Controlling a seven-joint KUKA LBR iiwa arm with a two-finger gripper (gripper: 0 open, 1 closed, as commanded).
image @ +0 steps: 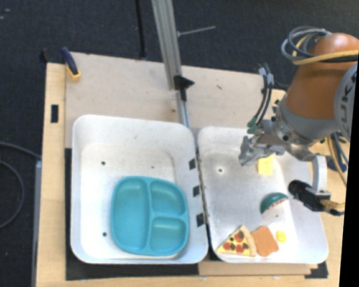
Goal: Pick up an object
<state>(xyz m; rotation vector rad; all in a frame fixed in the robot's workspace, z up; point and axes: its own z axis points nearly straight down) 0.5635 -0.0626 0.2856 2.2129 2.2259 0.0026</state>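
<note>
Leftmost, at the far corner of the tabletop [48,222]: a blue clamp [70,63] with an orange tip. Next, the left bin [80,131], holding a teal divided plate [150,215], flat, toward the near side. Behind the seam between the two bins, a metal post [167,38], running slantwise toward the upper left of the view.

Then the right bin [230,138], holding all the small things. Along its near edge, a pizza slice [238,242], touching an orange slab [264,240] on its right. Just beyond that, a small yellow piece [280,237], near the slab. Further up, toward the bin's right side, a green dome [273,202], resting alone. Toward the far side, a yellow block [265,166], just beside the tool [257,151].

Hangs over the right bin's far half from the grey and orange arm [316,83], reaching in from the right. Overlaps the block's upper edge; cannot tell whether touching it or clear of it. Cannot tell either whether the tool stands apart, together, or clamped on anything.
</note>
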